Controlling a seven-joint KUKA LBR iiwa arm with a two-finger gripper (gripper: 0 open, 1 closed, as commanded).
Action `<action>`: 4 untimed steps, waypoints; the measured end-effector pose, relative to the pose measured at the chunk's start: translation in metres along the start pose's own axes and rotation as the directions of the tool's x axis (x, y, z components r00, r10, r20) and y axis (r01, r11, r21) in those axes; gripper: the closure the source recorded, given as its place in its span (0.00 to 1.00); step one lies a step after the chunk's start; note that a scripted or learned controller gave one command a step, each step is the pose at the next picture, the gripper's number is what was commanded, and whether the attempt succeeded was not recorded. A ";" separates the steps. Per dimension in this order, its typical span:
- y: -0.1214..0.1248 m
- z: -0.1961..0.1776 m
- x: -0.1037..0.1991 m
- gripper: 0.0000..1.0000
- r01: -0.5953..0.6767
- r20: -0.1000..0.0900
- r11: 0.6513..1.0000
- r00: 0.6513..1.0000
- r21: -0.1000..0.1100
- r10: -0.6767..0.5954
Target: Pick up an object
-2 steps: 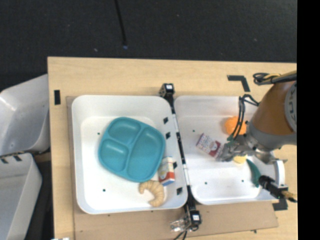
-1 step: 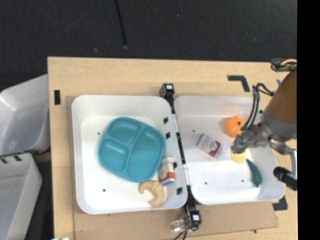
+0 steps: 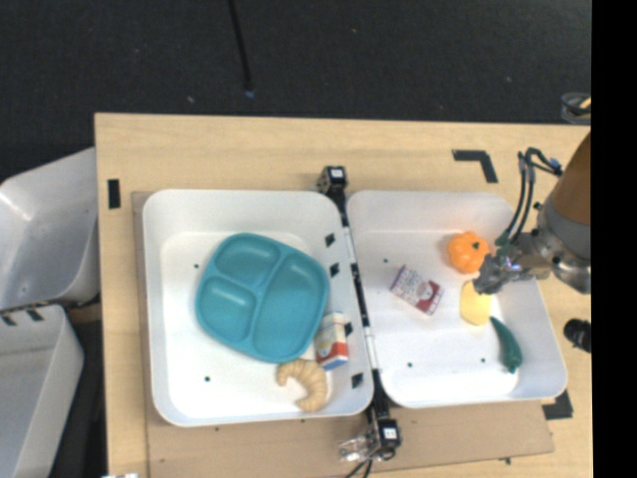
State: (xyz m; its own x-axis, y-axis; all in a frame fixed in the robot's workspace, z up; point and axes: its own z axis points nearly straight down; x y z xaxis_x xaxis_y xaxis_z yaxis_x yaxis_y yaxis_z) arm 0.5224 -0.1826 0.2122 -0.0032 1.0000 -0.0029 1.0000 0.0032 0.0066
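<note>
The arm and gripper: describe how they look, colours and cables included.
The arm enters from the view's right: an orange-brown band above a grey wrist section. Thin dark cables loop beside it and run down toward the tip. The gripper is small, dark grey metal, with a bluish-purple glint near its end.

Arm: grey KUKA, came in from view's right edge, orange band above wrist showed at far right.
Wrist: sat low over right side of bench, cables looped above it.
Gripper (image 3: 490,279): pointed left and slightly down, tip dark and small.
Fingers: too small and blurred to judge their state.
Hold: nothing seen betw. fingers.
</note>
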 end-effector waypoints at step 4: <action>0.006 -0.033 0.164 1.00 0.006 -0.005 1.000 1.000 0.006 -0.006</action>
State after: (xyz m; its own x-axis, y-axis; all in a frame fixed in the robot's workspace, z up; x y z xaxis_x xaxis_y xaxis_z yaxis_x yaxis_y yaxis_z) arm 0.5280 -0.0181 0.2449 -0.0087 1.0000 0.0023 1.0000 0.0087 0.0006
